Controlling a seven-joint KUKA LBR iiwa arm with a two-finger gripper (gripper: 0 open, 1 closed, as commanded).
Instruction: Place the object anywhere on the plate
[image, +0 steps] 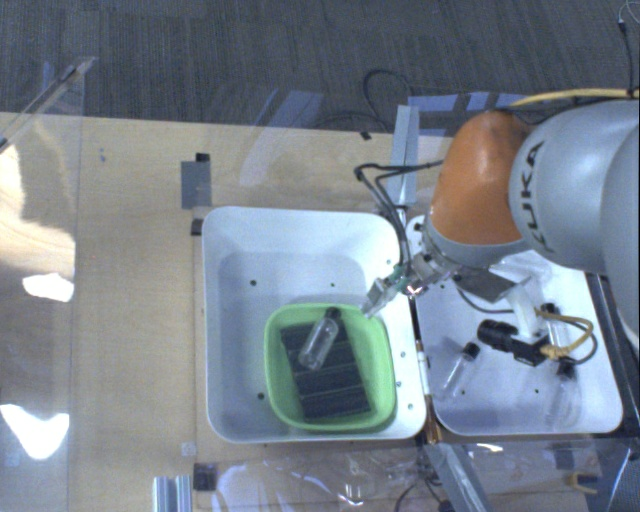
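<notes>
A clear vial (320, 338) lies tilted on the green plate (376, 352) in the left bin (240, 250), across a dark ridged insert (330, 385). The claw (384, 292) hangs just beside the plate's upper right rim; whether it is apart or together I cannot tell. The round vial could roll off the ridges if nudged.

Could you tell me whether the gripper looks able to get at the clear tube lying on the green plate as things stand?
Probably yes: the gripper hangs at the green plate's upper right rim, and the clear tube lies uncovered beside it.
</notes>
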